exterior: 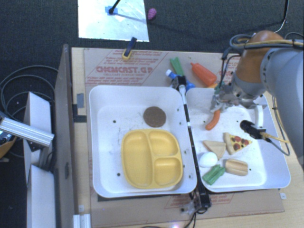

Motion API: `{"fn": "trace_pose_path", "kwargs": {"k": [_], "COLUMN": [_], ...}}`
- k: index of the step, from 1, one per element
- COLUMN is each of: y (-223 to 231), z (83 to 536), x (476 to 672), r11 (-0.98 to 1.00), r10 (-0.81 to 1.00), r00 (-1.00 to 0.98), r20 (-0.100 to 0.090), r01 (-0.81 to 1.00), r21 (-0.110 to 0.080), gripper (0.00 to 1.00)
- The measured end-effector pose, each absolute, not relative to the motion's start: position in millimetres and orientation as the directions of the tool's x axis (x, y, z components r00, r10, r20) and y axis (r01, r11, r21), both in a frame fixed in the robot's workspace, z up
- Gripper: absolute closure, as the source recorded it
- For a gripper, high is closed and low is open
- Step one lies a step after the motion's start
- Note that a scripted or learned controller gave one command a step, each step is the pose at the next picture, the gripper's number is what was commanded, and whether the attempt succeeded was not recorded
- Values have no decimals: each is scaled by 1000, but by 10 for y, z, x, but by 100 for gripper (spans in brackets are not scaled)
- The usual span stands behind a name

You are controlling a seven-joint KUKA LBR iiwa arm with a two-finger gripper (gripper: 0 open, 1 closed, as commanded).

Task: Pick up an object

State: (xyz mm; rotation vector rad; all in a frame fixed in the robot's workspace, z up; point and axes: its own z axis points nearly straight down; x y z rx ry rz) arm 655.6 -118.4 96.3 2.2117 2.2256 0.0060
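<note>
Counter [118,65] of printed cardboard carries two shallow white plastic bins, glossy and thin-walled: the left bin [107,127] holds a yellow divided tray [152,158], smooth moulded plastic with three compartments, and a flat brown disc [155,116] like a toy patty just beyond it. The right bin [270,175] holds small toy foods, and the likeliest one to pick up is the orange carrot [213,120], lying slanted at that bin's far left, just beneath the gripper [220,102]. It looks light, stiff, hollow plastic, slick and tapered, so it may squirt out of a pinch; a hold across its thicker middle should serve best. Whether the gripper is spread or pressed together I cannot tell, nor whether it touches the carrot. Nearer lie a pizza slice [236,142], a tan wedge [214,148], a bread-like roll [236,166], a white egg [207,159] and a green ribbed piece [214,174], all hard-looking, matte and light.
</note>
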Motion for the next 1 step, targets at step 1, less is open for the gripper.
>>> {"fn": "trace_pose_path", "kwargs": {"k": [1], "y": [-606], "z": [1894], "x": [6008], "r11": [8], "r10": [1000], "r00": [-8], "r20": [3], "r01": [1000], "r21": [4], "gripper": [100]}}
